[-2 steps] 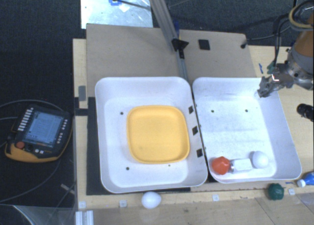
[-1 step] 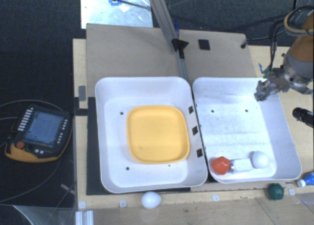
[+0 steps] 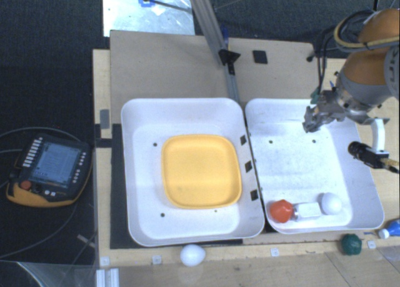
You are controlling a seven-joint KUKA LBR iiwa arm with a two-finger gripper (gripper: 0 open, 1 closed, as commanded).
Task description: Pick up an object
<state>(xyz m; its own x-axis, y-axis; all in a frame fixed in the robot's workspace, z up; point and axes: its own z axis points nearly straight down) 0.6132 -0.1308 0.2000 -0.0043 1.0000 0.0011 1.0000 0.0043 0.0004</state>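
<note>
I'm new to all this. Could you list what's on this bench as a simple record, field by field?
left bin: holds a yellow plate
right bin: holds an orange ball, a small white block and a white ball along its near edge
gripper: above the right bin's far part, holding nothing visible
outside bins: white egg-shaped object, green ball

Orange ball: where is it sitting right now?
In the camera view, the orange ball lies in the near-left corner of the right bin, beside a small white block and a white ball, well apart from the claw.
</note>
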